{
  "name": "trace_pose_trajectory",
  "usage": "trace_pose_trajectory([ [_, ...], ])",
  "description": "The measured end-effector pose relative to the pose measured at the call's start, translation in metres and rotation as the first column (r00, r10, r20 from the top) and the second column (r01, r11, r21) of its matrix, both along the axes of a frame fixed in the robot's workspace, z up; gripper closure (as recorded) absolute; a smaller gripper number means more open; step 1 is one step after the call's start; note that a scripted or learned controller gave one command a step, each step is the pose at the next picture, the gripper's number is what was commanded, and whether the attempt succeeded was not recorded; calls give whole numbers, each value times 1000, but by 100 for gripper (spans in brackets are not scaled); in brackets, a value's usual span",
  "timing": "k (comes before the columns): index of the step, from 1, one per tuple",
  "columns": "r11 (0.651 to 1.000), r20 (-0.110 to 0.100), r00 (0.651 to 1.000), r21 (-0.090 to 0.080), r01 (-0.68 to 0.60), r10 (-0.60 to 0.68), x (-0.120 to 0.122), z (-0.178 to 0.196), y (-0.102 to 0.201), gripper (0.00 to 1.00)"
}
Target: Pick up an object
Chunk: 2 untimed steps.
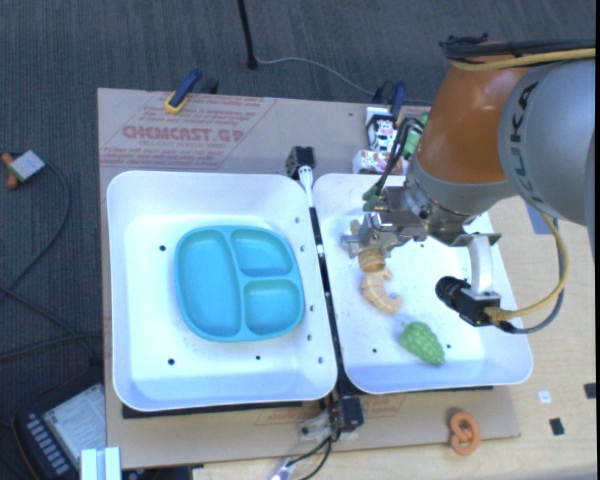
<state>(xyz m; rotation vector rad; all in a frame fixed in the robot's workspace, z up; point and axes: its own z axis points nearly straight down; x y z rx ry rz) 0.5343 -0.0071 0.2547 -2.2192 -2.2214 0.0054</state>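
Claw (368, 240) low in the right white bin (500, 368), its metal fingers half hidden under the grey wrist; cannot tell how far open they are or whether anything is gripped. Tan, lumpy croissant-shaped piece (373, 261) directly below the claw, touching or nearly so. Second tan curved piece (381, 295) just beyond. Bumpy green object (422, 342) further off. Glossy blue three-compartment plate (240, 281) in the left bin (130, 268).

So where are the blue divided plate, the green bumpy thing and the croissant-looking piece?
blue divided plate (242, 283): camera view, centre ridge.
green bumpy thing (422, 342): camera view, its middle.
croissant-looking piece (381, 294): camera view, its middle.
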Motion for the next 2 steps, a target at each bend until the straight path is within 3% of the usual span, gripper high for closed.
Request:
trace_pose_trajectory([
  [2, 1000, -2, 1000, 0, -2, 2, 0, 18, 1, 100],
])
